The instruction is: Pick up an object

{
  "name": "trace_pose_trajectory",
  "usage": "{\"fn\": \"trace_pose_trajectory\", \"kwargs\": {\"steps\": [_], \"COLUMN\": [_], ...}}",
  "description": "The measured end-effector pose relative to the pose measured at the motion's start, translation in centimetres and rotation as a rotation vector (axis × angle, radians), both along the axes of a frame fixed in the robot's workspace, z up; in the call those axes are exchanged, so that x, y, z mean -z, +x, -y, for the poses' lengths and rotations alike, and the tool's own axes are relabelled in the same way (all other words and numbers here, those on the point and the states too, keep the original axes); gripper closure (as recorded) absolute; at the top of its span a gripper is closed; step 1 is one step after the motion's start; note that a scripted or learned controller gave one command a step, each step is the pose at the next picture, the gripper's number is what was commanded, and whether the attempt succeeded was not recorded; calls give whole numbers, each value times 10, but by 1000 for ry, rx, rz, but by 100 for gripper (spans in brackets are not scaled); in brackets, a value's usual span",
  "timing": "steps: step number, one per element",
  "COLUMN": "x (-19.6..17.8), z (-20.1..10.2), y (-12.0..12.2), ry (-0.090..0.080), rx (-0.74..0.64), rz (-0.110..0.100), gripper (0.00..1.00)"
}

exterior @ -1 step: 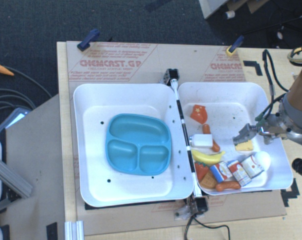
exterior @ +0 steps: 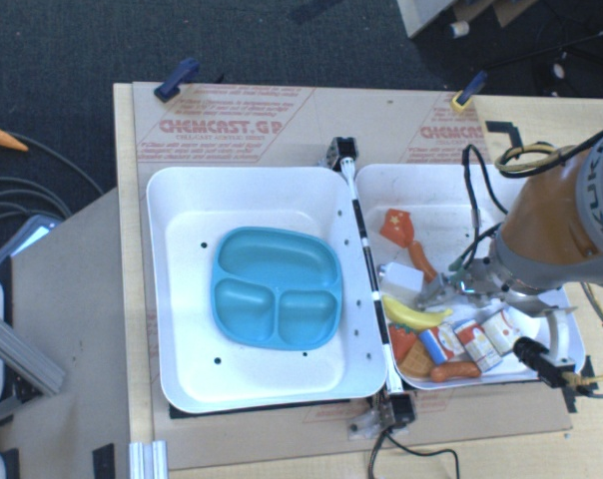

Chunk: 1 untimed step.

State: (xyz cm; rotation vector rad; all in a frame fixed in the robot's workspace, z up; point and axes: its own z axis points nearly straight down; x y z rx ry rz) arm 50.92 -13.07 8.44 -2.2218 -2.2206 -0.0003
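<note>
Two shallow white plastic bins sit side by side on the pale wooden worktop (exterior: pixel 232 123), so that things can be lifted out of one and set into the other; the left bin (exterior: pixel 172 267), at the centre of the frame, carries a blue three-compartment plastic plate (exterior: pixel 277 285) lying flat in its middle; the right bin (exterior: pixel 401 183), toward the right of the frame, holds the candidates for picking, crowded into its lower half: a yellow toy banana (exterior: pixel 413 314), an orange-red toy piece (exterior: pixel 398 228) apart from the rest higher up, a brown sausage-like toy (exterior: pixel 453 371) at the lower rim, and small white and red packets (exterior: pixel 481 337); the grey arm with its orange band (exterior: pixel 546 223) leans in from the right edge; its tool (exterior: pixel 443 289) hangs low just above the banana, presumably lining up on the pile; whether it is released or clenched I cannot tell.
</note>
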Motion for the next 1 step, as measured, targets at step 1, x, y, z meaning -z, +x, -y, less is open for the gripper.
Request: {"fn": "trace_pose_trajectory", "kwargs": {"steps": [1], "x": [0], "z": [-23], "y": [72], "ry": [0], "rx": [-1], "rz": [1], "gripper": [0]}}
